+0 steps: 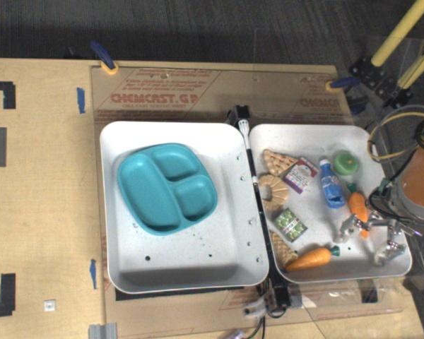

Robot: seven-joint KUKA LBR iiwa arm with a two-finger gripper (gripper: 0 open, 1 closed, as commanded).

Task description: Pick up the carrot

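The carrot, orange with a small green tip, lies on its side near the front wall of the right bin. A second orange, carrot-like piece lies further back, beside the blue bottle. My gripper is low in the right bin's front right corner, to the right of the carrot and just in front of the second orange piece. Its metal fingers stand apart, so it is open, and no object sits clearly between them. The grey arm with its orange band comes in over the bin's right wall.
The right bin also holds a blue bottle, a green round piece, a purple packet, a green packet and waffle-like biscuits. A teal divided plate lies in the left bin. Cables hang at the right edge.
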